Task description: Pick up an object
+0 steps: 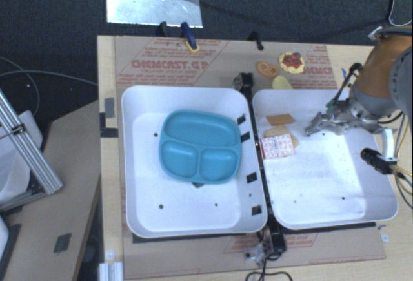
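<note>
The right bin (381, 205) holds a flat tan slice (279, 119) near its far left corner. Just in front of the slice lies a small white packet with red print (277, 145), and a tan piece (294, 141) pokes out at the packet's right side. My gripper (315, 126) hangs low over the far part of this bin, pointing left. It sits to the right of the slice and the packet, a short gap away from both. Nothing shows in its grasp.
A blue divided plate (199, 146) lies in the left bin (139, 208). Beyond the bins, small toy foods (292, 62) rest on the cardboard. A blue clamp (189, 37) grips the far edge. The arm's grey body (387, 89) rises over the right bin's right side.
</note>
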Tool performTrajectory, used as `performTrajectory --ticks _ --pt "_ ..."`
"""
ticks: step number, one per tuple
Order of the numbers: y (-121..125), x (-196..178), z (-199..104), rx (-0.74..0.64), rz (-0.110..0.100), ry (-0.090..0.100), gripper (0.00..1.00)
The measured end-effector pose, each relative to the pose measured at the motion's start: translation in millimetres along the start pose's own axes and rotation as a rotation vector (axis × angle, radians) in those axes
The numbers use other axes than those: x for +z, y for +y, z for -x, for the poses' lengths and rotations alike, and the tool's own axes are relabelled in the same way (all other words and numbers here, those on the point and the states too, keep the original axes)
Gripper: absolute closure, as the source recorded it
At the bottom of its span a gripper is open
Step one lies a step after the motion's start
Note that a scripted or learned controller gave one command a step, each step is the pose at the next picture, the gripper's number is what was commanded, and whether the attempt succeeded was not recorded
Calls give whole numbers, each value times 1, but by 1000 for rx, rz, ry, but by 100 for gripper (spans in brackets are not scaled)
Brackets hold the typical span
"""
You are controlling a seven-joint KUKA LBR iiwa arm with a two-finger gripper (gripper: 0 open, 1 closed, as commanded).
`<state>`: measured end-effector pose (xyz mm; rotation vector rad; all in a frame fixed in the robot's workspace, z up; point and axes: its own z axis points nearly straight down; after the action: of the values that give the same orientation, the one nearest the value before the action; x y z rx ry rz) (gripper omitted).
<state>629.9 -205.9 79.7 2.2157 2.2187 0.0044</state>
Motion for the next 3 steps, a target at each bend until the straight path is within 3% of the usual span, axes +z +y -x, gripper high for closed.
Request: performTrajectory --ticks 1,2,3 --pt "-42 -10 -89 9 8 -12 0" --pt "-84 -112 -210 -10 4 6 0" --pt "-140 -252 -226 -6 11 6 0"
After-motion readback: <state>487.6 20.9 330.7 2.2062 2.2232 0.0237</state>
